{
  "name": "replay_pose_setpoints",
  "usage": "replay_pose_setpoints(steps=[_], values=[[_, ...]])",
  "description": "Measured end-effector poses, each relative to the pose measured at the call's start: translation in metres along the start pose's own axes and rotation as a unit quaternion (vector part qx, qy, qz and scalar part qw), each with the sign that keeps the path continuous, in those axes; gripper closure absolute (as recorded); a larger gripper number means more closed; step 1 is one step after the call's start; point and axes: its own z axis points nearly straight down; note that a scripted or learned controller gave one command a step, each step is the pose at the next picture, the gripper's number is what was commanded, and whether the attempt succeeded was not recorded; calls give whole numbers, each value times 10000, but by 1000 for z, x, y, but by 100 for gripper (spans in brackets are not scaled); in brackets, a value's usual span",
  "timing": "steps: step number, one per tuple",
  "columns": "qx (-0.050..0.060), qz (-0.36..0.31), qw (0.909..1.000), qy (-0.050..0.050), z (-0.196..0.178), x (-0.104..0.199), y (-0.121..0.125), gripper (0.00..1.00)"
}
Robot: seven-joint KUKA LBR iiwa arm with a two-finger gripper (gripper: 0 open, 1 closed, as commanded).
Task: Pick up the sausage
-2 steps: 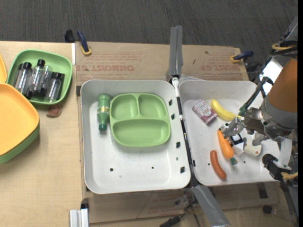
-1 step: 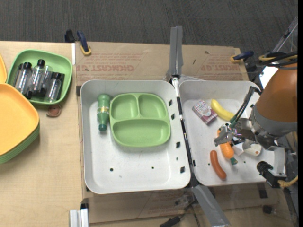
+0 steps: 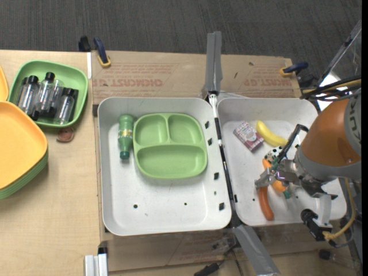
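I see the sausage (image 3: 265, 203) lying in the right bin (image 3: 247, 211), near its front edge: a slim orange-red link, smooth, slightly curved, its length running front to back. The gripper (image 3: 275, 176) hangs just above its far end, beside an orange piece (image 3: 278, 184). I cannot tell how the gripper stands. A banana (image 3: 269, 134) and a small packet (image 3: 247, 135) lie farther back.

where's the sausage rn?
The orange-red sausage lies in the right white bin, near its front-left part, just below the gripper and well below the yellow banana.
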Motion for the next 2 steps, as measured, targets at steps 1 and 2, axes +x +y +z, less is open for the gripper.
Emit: replay_pose_setpoints(steps=[1,2], values=[[-1,23,10000,-2,-8,-1,0,100],[-16,-9,10000,-2,-1,-11,3,100]])
